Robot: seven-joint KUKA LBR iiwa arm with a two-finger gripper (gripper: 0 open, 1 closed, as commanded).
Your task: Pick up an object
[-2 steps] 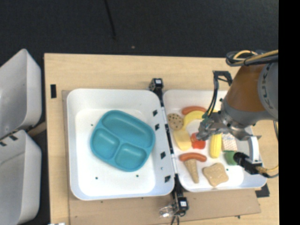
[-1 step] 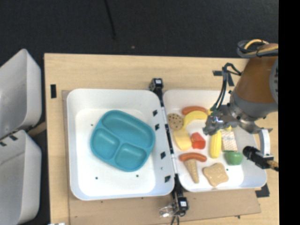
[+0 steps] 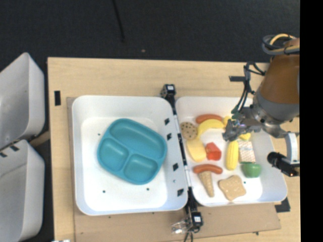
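- Your end effector (image 3: 233,130) sits low over the right bin (image 3: 272,193), at the top end of the corn cob (image 3: 231,154). Fingers are dark and bunched up, so you can't tell if they're open, closed or gripping anything.
- Corn cob: yellow, stubby cylinder w/ bumpy look, long axis running roughly top-to-bottom in view, upper end under the end effector, lower end pointing toward the near rim.
- Banana (image 3: 209,126): smooth yellow crescent, long axis approx left-right, just left of the end effector; red-orange hot dog (image 3: 208,118) lies along its far side, same direction.
- Round brown cookie (image 3: 189,130) w/ dark specks near the divider; pale yellow wedge (image 3: 196,149) below it.
- Small red block-like piece (image 3: 213,150) sits between the wedge and the corn cob, close to both.
- Pale speckled rectangular piece (image 3: 246,150) lies right beside the corn cob on its right, long axis parallel to it; green rounded item (image 3: 251,170) just below that.
- Second hot dog (image 3: 208,169) lies left-right under the red piece; ice cream cone (image 3: 207,182) points toward the near rim; tan bread slice (image 3: 232,187) is next to it.
- Left bin (image 3: 86,190): blue plastic divided plate (image 3: 132,150), rounded corners, three compartments.
- Both bins are glossy white, on a light wood counter (image 3: 126,74). The items crowd the corn cob on both sides.
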